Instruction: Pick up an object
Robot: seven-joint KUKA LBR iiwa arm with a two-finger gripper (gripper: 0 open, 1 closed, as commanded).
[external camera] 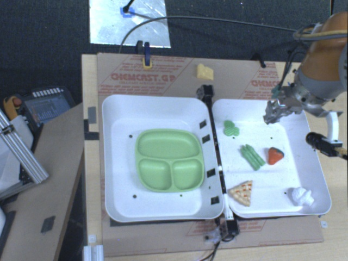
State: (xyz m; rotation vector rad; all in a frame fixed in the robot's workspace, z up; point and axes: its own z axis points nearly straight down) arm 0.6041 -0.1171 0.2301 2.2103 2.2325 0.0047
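Two shallow white bins sit side by side on the bench: the left bin [117,145] in the middle of the frame and the right bin [304,162] toward the right edge. The left bin holds one item, a green three-compartment tray [168,160], lying flat at its centre. The right bin holds five loose items: one small green lump [231,128] at its upper left, one ridged green piece [252,156] near its middle, one red strawberry-like piece [275,155] just to the right of that, one tan wedge resembling a pizza slice [241,192] at its lower left, and one crumpled white item [300,196] at its lower right, hard to make out against the white floor. One yellow block [205,71] lies outside the bins, on the cardboard above them. One arm enters at the upper right, its upper part cut off by the frame edge. One gripper [273,113] hangs over the upper part of the right bin, apart from every item; it is too small and dark to tell how it stands.
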